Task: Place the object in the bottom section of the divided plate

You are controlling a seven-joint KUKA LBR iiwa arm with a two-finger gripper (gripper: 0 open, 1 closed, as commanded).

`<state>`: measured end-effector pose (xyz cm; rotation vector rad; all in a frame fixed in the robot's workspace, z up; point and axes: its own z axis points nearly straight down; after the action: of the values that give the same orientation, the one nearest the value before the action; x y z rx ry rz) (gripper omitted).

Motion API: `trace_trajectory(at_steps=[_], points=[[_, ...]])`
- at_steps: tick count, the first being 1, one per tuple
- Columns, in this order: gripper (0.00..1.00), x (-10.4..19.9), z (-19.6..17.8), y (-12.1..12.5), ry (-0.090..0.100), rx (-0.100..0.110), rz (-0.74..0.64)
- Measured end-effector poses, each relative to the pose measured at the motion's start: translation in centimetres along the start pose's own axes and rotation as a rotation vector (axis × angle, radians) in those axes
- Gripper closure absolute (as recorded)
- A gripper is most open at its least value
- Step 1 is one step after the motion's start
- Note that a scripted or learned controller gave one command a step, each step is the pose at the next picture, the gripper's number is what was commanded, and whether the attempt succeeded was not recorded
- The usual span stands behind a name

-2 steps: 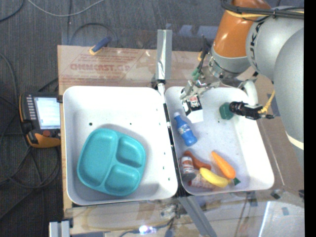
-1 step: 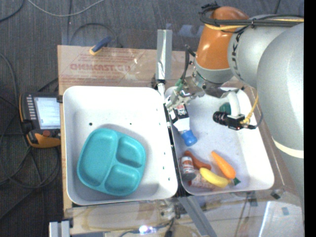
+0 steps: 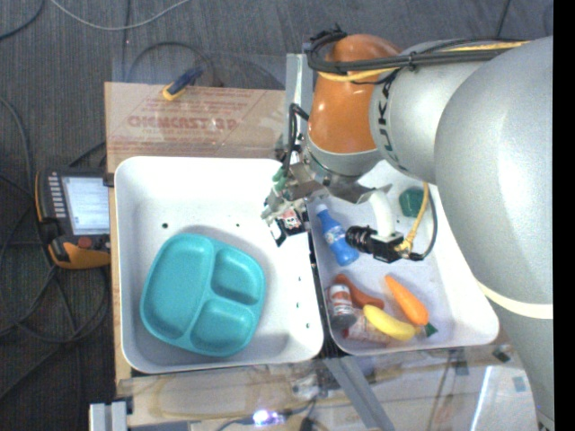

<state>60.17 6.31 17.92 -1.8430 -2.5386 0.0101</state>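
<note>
Teal divided plate (image 3: 204,292) sits in left bin (image 3: 130,241). Gripper (image 3: 286,212) hovers at bins' shared edge; grip state unclear, no object visibly held. Likely transfer step. Next: carry across, lower over plate's bottom section, release.

Robotics lab. Industrial grey arm (image 3: 467,133) with orange band over a desk (image 3: 121,375) carrying two white bins (image 3: 130,187), loose cables (image 3: 81,7) on grey carpet (image 3: 54,79), handheld control pendant (image 3: 76,214) left, cardboard sheet (image 3: 189,124) behind bins.
</note>
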Motion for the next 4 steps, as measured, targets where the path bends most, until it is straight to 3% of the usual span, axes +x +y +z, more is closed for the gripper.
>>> trace_trajectory(at_steps=[1,2,3,4], points=[[1.00,-1.1,-5.1,-1.4,0.000,-0.001,0.130],[1.00,-2.4,-0.7,-6.2,0.002,-0.015,0.556],[1.00,6.8,1.5,-1.8,-0.001,0.003,0.584],[1.00,4.4,6.6,0.8,-0.004,-0.029,0.576]])
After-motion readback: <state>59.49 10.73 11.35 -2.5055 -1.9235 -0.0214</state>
